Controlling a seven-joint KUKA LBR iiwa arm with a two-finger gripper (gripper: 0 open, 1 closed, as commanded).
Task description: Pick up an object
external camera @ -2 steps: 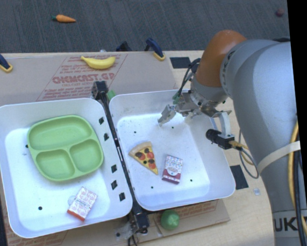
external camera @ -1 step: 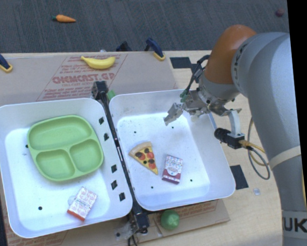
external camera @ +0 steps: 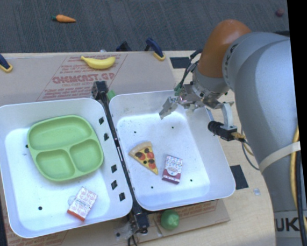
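Observation:
In the right bin a toy pizza slice lies near the middle, and a small red and white carton sits just to its right. The left bin holds a green divided plate and a red and white packet near its front edge. My gripper hovers over the right bin's back edge, well behind the pizza slice and the carton, with nothing seen in it. The grey arm with its orange band comes in from the right.
A yellow banana lies on the cardboard behind the bins. A green ball rests on the bench in front of the right bin. An orange carrot is on the floor far behind. Blue clamps hold the cardboard.

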